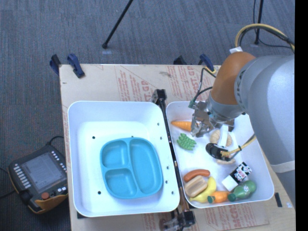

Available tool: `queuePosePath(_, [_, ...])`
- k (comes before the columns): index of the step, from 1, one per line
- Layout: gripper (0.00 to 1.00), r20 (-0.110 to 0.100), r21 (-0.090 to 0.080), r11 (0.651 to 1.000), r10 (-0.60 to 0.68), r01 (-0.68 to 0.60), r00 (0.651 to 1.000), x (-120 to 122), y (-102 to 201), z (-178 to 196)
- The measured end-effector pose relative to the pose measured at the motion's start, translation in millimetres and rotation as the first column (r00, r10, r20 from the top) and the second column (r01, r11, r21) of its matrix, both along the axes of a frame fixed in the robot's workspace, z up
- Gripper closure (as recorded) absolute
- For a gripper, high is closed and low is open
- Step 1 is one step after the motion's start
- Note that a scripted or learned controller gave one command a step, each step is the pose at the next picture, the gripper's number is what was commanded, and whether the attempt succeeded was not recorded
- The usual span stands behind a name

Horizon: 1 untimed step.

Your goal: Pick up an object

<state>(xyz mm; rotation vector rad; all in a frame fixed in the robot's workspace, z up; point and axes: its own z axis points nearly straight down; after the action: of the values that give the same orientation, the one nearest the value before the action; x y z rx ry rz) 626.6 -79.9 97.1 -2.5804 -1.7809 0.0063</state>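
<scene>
My gripper (198, 127) hangs low over the upper left part of the right bin (255, 129). Just left of it lies an orange carrot (181, 125), with a green leafy piece (186, 141) below that. A pale yellowish food item (222, 138) sits to the gripper's right, partly hidden by the wrist. Nothing can be seen held in the gripper.
Along the right bin's front lie a hot dog (196, 181), a banana (208, 188), a small carrot (219, 196), a green bottle (243, 190) and a black-and-white carton (237, 174). The left bin (82, 129) holds a blue divided plate (131, 167).
</scene>
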Motion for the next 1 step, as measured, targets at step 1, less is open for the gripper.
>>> queuePosePath(1, [0.00, 0.000, 0.000, 1.000, 0.000, 0.000, 1.000, -0.1, 0.1, -0.1])
